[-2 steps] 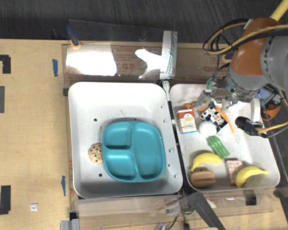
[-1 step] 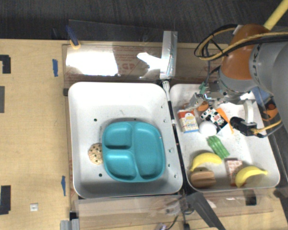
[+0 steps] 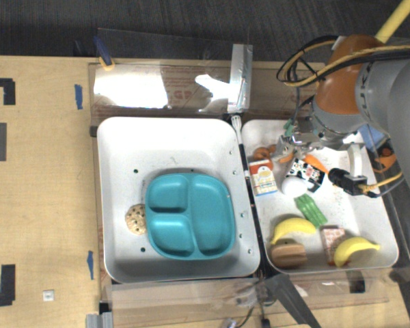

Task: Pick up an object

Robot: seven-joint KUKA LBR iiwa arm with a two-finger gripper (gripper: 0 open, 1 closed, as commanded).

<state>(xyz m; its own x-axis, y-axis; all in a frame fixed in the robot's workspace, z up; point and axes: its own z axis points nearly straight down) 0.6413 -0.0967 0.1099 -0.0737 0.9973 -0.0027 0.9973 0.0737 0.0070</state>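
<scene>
In the right-hand bin [image 3: 389,248], right of centre in the frame, a jumble of small items waits to be picked: a white-and-black toy [image 3: 305,173] at the middle of the bin's upper half, a small red-and-white carton [image 3: 263,180] against the left wall, a green stick-like piece [image 3: 310,210] below, two bananas [image 3: 292,228] [image 3: 354,249] along the lower edge, a brown round block [image 3: 288,255] and a small reddish box [image 3: 332,236] between them. The gripper [image 3: 292,144] hangs over the bin's upper part, just above the toy; whether it is spread or pressed together cannot be made out, and nothing is visibly held. A clean pick likely calls for descending squarely on one item that stands apart, away from the walls and neighbours. The orange-banded wrist [image 3: 345,80] and its cables [image 3: 307,60] hide the bin's upper right corner; orange bits beside the gripper are too small to name. In the left bin [image 3: 123,142] lie a teal divided plate [image 3: 190,214] and a cookie [image 3: 136,219].
</scene>
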